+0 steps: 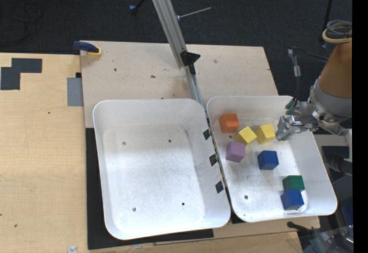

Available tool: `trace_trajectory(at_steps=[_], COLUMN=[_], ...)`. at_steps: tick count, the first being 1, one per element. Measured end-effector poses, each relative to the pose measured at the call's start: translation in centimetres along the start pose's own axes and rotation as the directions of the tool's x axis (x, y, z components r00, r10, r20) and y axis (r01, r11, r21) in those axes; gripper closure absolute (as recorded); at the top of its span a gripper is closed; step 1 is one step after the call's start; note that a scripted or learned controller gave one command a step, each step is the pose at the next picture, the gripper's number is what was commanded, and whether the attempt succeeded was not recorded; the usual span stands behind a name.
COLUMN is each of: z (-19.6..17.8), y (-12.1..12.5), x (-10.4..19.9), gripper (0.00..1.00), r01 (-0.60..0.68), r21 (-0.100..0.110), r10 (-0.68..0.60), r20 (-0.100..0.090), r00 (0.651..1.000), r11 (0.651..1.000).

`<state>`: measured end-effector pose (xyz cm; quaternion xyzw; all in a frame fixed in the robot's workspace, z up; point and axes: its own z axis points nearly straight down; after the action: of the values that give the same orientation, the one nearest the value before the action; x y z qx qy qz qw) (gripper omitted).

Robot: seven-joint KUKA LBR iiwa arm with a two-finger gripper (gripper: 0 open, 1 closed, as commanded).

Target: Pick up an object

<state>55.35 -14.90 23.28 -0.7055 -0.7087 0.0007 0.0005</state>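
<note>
Yellow is the colour nearest the tool: a yellow cube [266, 132] sits in the upper middle of the right bin [322, 200], just left of the tool [286, 129], with a second yellow cube [247, 135] touching or almost touching it on its left. Whether the tool is spread or closed I cannot tell; its tip is a small metallic blur at the bin's right side, and nothing can be seen between its fingers, so I judge no object is held yet.

Around that pair lie an orange cube [229, 122] above left, a purple cube [235, 151] below left, and a blue cube [267, 160] just below. Lower right in the frame, a green cube [294, 181] sits against another blue cube [292, 198] near the bin's corner.

The risk here, as I read it, is crowding. The two yellow cubes are so close that a finger coming down could land on top of one instead of beside it, or nudge both sideways into the orange or purple cube. A tilted cube could also squirt out as the tool closes.

The left bin [115, 131] sits beside the right one in the centre of the frame, both on the pale worktop [132, 68], where a slanted aluminium bar [167, 10] rises toward the upper middle.
</note>
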Motion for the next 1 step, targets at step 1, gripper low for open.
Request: trace_trajectory(at_steps=[1], z=[-0.67], y=[-0.38], x=[5.24], gripper=[1.0], r01=[0.0], r21=[0.001], r10=[0.0], r20=[-0.003], r00=[1.0], r11=[1.0])
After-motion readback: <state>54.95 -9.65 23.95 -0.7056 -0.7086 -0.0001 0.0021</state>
